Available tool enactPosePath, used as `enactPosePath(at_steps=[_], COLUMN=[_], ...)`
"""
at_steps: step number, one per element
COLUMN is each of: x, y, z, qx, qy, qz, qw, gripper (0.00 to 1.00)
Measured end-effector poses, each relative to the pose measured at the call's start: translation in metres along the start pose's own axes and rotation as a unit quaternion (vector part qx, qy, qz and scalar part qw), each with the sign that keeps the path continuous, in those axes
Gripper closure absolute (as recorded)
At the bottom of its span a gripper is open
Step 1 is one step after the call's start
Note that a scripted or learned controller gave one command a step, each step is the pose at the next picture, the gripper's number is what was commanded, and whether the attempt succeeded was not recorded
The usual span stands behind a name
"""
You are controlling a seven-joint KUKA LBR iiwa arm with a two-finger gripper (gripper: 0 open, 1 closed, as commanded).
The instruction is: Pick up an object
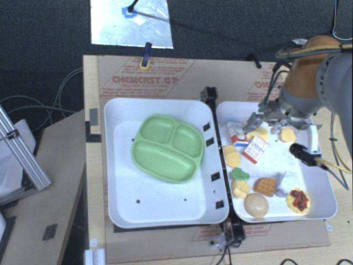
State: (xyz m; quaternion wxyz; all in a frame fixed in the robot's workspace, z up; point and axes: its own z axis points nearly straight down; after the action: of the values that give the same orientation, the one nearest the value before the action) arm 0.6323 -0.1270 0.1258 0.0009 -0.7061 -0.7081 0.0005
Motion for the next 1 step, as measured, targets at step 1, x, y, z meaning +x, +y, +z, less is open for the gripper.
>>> enactPosePath(at_steps=[1], x=[0.0005], y=[0.0033], z=[0.0379], qx=[-0.005], qy=[0.000], qz=[0.001], qw=[1.0000], gripper=[0.00])
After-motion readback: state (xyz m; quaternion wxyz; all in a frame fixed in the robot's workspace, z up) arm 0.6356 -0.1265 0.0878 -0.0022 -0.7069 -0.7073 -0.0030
